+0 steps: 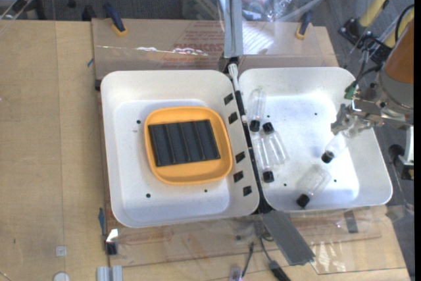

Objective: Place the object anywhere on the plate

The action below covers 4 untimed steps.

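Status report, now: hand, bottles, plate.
Hand at right bin's right edge, nothing seen in it. Clear bottles lying in right bin, none picked. Yellow plate in left bin, black grooved insert on it.

Seen from above: two shallow white bins side by side, left bin (125,141) and right bin (368,174). In the left one lay an orange plate (188,172) with a dark ribbed insert. Scattered through the right one were several clear plastic vials with black caps (268,151). Over that bin's right edge hung the metal two-finger gripper (343,124), apart from the vials.
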{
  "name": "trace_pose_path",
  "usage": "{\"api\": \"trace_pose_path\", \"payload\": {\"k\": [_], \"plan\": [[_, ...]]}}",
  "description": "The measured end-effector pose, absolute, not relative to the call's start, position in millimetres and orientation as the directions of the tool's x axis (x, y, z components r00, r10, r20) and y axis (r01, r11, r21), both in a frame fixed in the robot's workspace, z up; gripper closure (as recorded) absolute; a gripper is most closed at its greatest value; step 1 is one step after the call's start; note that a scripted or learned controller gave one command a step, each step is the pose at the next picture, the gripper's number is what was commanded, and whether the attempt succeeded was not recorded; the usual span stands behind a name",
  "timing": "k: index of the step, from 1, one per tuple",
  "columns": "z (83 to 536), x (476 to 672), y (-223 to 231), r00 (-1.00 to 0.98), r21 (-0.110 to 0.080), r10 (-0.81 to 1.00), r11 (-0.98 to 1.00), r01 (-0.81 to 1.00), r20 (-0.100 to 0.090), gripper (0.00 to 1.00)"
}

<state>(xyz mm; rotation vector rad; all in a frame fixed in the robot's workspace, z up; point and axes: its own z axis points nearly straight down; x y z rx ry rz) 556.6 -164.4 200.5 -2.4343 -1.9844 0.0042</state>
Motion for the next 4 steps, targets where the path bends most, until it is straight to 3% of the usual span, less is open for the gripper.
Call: {"api": "trace_pose_path", "payload": {"k": [1, 2, 3, 4], "plan": [[199, 588.7, -127, -0.029, 0.002, 1.0, 0.029, 1.0, -0.001, 1.0], [184, 605.4, -46, -0.21, -0.002, 0.978, 0.21, 0.978, 0.001, 1.0], [185, 643.2, -17, -0.251, 0.002, 0.968, 0.251, 0.968, -0.001, 1.0], [210, 667.3, -14, -0.288, 0.003, 0.958, 0.288, 0.958, -0.002, 1.0]]}}
